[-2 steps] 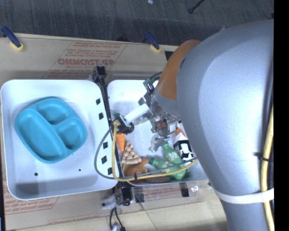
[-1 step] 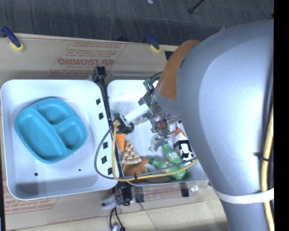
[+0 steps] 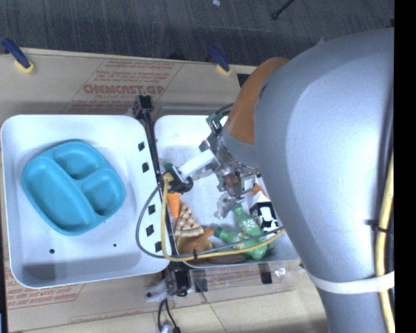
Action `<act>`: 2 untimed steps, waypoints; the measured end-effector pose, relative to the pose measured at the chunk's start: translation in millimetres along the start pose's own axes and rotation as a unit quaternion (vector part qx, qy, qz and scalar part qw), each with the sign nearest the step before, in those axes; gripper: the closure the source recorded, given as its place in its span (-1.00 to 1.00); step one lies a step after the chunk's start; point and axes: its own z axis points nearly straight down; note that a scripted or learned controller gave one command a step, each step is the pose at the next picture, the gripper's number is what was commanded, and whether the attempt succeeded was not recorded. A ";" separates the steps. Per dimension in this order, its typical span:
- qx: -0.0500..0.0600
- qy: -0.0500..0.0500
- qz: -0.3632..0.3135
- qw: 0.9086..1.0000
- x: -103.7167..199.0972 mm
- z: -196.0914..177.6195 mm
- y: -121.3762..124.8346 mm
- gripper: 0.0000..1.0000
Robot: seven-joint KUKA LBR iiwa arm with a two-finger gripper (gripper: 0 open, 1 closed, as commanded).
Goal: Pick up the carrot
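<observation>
The carrot (image 3: 173, 205) lies in the right bin (image 3: 187, 127), a short orange piece tight against that bin's left wall, just above a tan cross-hatched wedge (image 3: 187, 219) and a brown lump (image 3: 196, 240). It rests on the bin floor with nothing around it, so I judge the pick not yet done. The claw (image 3: 229, 204) hangs over the middle of the same bin, to the carrot's right and apart from it, nearer a green toy (image 3: 244, 231) and a black-and-white item (image 3: 265, 215). What is left seems to be reaching the left wall, coming down, gripping and lifting. Whether the claw is open or closed I cannot tell; its tip is small and lost among metal parts and clutter. The grey arm (image 3: 333, 151) hides the bin's right side, and the carrot's lower end blurs into the wedge. The left bin (image 3: 7, 137) holds a blue divided plate (image 3: 73, 186).
</observation>
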 end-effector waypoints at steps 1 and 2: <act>0.000 0.001 0.038 0.999 -31.8 77.5 45.9 -1.00; -0.002 0.008 0.047 0.999 55.9 -6.6 41.4 -1.00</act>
